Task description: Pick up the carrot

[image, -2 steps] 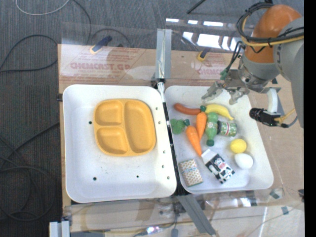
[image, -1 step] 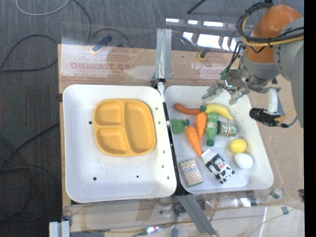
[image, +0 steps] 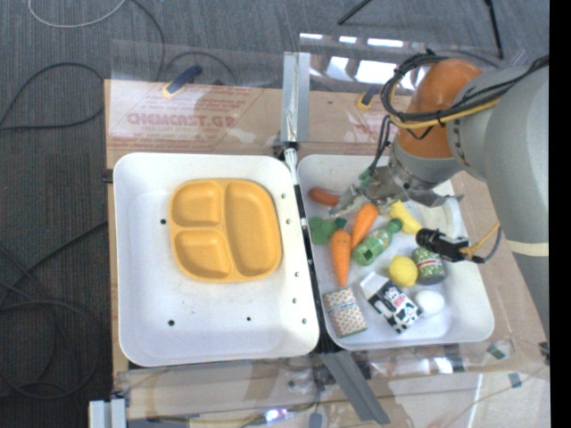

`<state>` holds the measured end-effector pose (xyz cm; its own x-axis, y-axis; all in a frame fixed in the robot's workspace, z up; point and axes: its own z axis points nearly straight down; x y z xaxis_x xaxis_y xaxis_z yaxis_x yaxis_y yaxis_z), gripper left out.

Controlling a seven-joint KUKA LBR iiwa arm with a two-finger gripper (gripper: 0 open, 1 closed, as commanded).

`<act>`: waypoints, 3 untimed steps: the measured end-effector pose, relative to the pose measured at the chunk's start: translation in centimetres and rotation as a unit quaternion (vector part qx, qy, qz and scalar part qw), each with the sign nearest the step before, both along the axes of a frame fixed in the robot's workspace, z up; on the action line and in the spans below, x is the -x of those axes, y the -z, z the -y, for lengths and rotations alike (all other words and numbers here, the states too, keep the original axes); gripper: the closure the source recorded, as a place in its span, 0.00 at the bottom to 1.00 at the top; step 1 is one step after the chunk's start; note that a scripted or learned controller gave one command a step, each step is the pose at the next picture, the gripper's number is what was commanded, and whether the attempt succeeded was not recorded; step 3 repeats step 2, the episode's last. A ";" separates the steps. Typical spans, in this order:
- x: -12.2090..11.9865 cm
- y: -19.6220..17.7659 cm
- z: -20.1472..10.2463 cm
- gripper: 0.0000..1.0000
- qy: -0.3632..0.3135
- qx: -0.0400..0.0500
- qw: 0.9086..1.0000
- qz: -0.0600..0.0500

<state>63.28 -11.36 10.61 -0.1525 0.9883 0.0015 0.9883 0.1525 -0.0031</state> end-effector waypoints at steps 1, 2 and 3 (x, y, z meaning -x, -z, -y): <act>0.0 -0.5 -0.1 1.00 -0.001 -0.002 1.000 -0.002; -0.6 -11.7 -5.8 1.00 0.032 0.002 0.999 -0.001; -0.6 -11.7 -5.8 1.00 0.032 0.002 0.999 -0.001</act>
